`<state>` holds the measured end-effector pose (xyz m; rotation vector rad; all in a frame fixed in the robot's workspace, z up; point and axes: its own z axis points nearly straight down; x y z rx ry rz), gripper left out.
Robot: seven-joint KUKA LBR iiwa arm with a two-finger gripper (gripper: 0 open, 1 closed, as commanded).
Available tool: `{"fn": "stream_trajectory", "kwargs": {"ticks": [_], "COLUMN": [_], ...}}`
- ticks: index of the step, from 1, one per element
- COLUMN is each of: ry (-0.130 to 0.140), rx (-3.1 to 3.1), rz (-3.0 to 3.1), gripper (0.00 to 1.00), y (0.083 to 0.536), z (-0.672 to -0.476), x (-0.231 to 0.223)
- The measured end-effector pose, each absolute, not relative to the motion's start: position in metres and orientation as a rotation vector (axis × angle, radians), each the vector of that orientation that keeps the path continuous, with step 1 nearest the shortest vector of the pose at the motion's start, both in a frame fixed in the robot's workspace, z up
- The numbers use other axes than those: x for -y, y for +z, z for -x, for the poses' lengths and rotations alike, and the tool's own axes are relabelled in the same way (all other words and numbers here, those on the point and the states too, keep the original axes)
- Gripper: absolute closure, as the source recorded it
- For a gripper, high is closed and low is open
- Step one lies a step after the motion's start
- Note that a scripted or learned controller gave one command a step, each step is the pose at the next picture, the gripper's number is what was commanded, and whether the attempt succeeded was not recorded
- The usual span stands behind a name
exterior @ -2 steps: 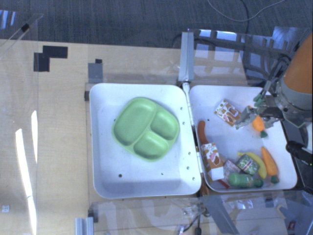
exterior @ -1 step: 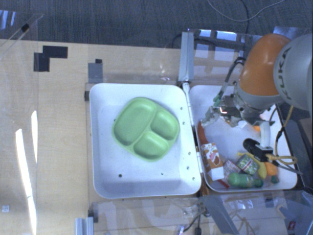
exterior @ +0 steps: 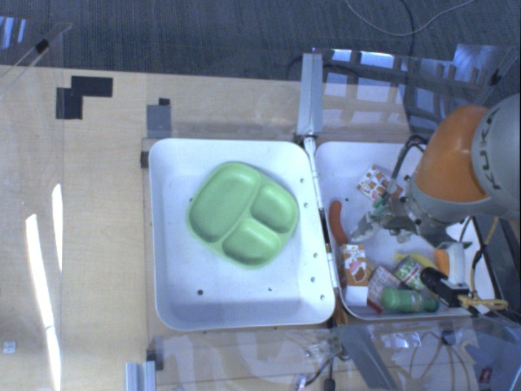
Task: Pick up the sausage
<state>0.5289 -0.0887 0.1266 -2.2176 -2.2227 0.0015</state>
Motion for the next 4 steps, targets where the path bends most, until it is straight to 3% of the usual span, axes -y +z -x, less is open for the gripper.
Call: {"fn": "stream_trajectory", "kwargs": {"ticks": [1,2,3,4], "ry": [-0.008,-0.012,0.035,-0.007], "rx": [2.268,2.212,2.043,2.009], "rz": [2.186,2.238,2.358,2.419], "gripper": [0.0,0.0,0.0,0.0], "y": [0.088,0.088,0.087,0.088], "z": [-0.568,-0.607,-0.658,-0.596], "x": [0.172,0.096,0.087,0.094]}}
